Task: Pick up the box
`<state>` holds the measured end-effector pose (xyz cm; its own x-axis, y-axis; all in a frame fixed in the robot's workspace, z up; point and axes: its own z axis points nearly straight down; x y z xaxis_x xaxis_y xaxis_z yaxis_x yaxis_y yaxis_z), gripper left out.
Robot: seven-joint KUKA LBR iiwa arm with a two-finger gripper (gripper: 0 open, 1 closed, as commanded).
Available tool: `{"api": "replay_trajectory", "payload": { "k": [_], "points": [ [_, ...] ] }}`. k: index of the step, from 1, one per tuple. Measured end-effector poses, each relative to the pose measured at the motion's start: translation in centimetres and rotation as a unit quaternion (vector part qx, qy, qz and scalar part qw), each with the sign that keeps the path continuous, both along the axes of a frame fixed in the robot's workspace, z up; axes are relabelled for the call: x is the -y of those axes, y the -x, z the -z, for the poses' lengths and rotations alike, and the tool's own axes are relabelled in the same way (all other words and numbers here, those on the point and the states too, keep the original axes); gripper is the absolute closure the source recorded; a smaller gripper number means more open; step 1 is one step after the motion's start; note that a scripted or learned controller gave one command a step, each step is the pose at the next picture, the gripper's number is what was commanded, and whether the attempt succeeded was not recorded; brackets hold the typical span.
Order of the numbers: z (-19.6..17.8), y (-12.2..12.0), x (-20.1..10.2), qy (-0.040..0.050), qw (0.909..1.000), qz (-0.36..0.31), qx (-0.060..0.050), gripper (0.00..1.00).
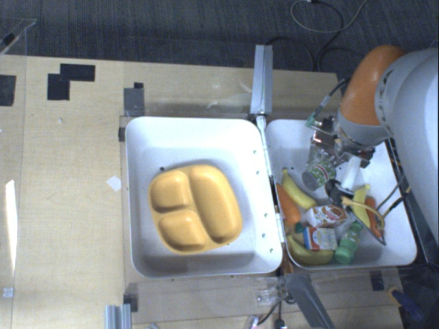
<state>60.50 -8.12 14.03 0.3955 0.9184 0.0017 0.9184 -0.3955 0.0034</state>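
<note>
Approach step, by the look of it: nothing lifted yet. Grey arm with orange band (pixel 370 91) reaching in from the right, gripper (pixel 334 173) low over the right-hand shallow white bin (pixel 291 139). Dark fingers down among the clutter, just above a small greenish-grey can-like object (pixel 316 175); how far open, cannot tell (too small and too tangled with cables), and no sign of anything held.

Small white carton box with red and orange print (pixel 325 218) lying in the front half of that bin, just below the gripper and slightly toward the camera. Hemmed in tightly: yellow banana (pixel 296 190) at its upper left, orange carrot-like piece (pixel 289 213) to its left, green plastic bottle (pixel 348 244) at its lower right, another yellow banana (pixel 310 255) curving under it along the front wall.

Next move, as a guess: short shift toward the front of the bin, fingers lined up across the box's narrower faces, then straight down. Little open room around the box; neighbours likely to be nudged. More free floor at the bin's rear left corner. Left-hand shallow white bin (pixel 137 204) holding a yellow three-compartment plastic tray (pixel 195 205), well apart and no obstacle. Front wall of the right bin close to the box, so a steep descent looks safer than a slanted one.
</note>
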Motion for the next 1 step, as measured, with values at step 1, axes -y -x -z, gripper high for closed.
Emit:
{"api": "replay_trajectory", "payload": {
  "k": [1],
  "points": [
    [4.96, 6.79, 1.14, 0.0002, 0.9998, 0.02, 0.007, 1.0]
  ]
}}
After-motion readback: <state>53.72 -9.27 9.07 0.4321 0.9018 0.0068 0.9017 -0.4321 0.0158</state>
